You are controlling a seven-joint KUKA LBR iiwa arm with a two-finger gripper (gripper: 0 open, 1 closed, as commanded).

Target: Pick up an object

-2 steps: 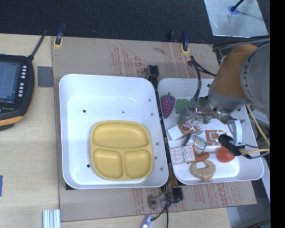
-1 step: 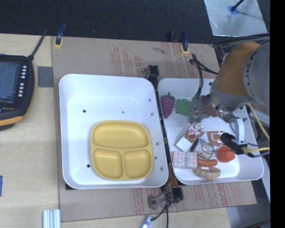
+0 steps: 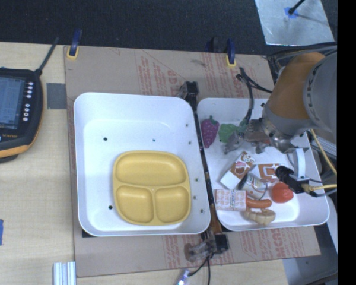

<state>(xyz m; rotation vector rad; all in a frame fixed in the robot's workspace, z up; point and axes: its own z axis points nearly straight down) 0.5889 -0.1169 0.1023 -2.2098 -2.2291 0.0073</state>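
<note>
**A:** where's the arm at? guessing it's low over the right bin to fish something out of the toy food pile

**B:** yep. pincer sits just right of the grapes, by the green thing. can't tell its state, too dark. tomato and hot dog are further down from the grapes, yellow tray in the left bin
</note>
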